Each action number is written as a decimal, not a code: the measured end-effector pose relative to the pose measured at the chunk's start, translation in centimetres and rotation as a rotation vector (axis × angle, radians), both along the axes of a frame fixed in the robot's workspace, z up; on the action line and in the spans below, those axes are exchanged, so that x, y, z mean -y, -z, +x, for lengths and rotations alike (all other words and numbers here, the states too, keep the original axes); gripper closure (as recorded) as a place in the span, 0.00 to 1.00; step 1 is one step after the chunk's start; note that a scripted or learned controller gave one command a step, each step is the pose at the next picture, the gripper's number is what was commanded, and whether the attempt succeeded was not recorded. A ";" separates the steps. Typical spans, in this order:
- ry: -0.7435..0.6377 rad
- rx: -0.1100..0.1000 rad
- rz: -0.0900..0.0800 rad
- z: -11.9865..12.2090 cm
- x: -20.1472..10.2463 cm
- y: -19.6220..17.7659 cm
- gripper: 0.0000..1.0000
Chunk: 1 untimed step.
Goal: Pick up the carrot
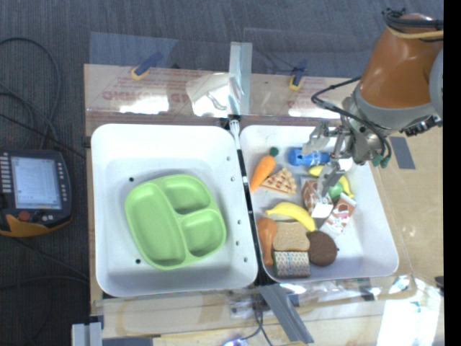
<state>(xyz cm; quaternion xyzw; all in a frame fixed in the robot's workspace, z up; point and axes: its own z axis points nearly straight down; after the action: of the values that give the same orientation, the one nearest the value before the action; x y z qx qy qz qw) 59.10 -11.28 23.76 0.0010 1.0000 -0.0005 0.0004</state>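
The carrot [263, 170], orange with a small green top, lies tilted near the left wall of the right bin [374, 254], its tip pointing down-left. My gripper [330, 166] hangs over the upper right part of that bin, to the right of the carrot and apart from it, above a blue item [298, 156] and a few small packets. Nothing shows held in it. The orange-banded wrist [398, 63] reaches in from the upper right.
A pizza slice [279, 183] touches the carrot's right side. Below lie a banana [291, 213], bread [290, 238], a brown cookie [322, 249] and an orange piece [266, 233]. The left bin [108, 265] holds a green divided plate [175, 218].
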 end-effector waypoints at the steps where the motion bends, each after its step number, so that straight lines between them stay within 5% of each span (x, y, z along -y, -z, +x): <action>1: -0.109 -0.005 0.004 0.5 -10.7 5.6 0.00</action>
<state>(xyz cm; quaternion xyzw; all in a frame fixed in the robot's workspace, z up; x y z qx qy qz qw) 59.63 -0.57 18.15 -0.0533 0.9986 0.0017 -0.0020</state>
